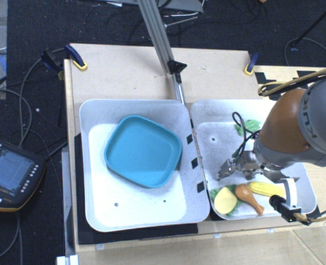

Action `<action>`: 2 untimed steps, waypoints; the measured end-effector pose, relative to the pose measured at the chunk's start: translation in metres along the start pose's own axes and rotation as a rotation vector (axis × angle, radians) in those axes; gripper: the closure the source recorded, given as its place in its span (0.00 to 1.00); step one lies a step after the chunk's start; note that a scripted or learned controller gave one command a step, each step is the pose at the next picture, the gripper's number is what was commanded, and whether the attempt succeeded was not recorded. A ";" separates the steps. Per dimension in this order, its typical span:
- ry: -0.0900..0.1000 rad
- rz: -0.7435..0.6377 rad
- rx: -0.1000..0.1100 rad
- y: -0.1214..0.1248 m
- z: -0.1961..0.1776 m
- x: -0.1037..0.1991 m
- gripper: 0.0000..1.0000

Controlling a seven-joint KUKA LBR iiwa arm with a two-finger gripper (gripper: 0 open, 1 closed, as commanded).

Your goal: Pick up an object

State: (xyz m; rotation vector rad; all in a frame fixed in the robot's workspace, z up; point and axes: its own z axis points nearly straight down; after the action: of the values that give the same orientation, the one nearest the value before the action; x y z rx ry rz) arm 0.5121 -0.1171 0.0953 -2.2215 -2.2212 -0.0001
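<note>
Green item point(252, 125) half behind arm point(295, 131)

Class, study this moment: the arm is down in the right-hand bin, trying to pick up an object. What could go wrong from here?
1. The gripper sits over bare bin floor, apart from the yellow-green fruit, so it may close on nothing.
2. The fruit, the orange toy and the corn cob lie crowded against the right bin front wall; reaching one may knock the others.

We see a blue plate point(143, 150) in the left bin point(96, 214). The gripper point(229, 170) hangs low inside the right bin point(212, 128), near the corn point(266, 189).
</note>
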 end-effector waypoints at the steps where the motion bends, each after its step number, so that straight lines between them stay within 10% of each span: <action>1: 0.000 0.000 -0.001 0.000 -0.010 0.000 1.00; 2: -0.001 -0.001 -0.005 0.009 -0.068 -0.004 1.00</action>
State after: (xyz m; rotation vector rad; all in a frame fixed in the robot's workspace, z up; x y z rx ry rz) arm 0.5213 -0.1208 0.1636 -2.2237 -2.2247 -0.0045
